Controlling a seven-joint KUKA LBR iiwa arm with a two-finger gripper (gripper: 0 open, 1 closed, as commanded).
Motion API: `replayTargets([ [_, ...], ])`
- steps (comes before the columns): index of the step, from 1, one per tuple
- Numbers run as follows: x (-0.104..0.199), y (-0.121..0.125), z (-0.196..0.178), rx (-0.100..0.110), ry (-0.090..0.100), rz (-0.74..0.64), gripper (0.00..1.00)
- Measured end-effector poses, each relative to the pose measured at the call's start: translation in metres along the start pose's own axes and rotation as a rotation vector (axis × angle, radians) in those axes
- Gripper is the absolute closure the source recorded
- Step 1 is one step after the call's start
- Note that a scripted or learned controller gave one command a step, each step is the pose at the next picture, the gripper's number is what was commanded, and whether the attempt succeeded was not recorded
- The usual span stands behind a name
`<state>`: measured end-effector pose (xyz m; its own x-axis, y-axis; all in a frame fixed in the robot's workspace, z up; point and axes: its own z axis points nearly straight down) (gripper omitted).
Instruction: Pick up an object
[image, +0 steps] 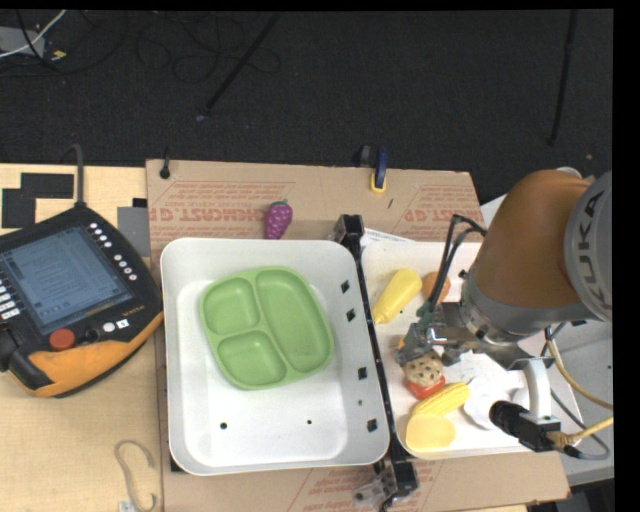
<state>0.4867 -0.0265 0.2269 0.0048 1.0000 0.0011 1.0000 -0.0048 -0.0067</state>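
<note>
- The arm (535, 255) leaned over the right bin (385, 262), its gripper (428, 342) low among the toys, likely placed for a grab.
- Candidates lay close: a cookie (424, 373) just below it, a yellow corn (396, 295) up-left, a yellow piece (436, 415) further down.
- Wrist hid the jaws; I cannot tell their state.
- The left bin (190, 400) held a green tray (266, 327).

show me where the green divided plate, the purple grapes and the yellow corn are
green divided plate (266, 328): camera view, on the ridge where its three compartments meet
purple grapes (278, 219): camera view, middle of the bunch
yellow corn (397, 295): camera view, middle of its body
</note>
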Motion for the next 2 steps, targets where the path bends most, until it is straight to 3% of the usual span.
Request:
replayTargets([
  [1,0.015,-0.005,0.006,-0.002,0.000,-0.004,1.00],
  [2,0.007,0.005,-0.009,-0.004,-0.001,-0.005,1.00],
])
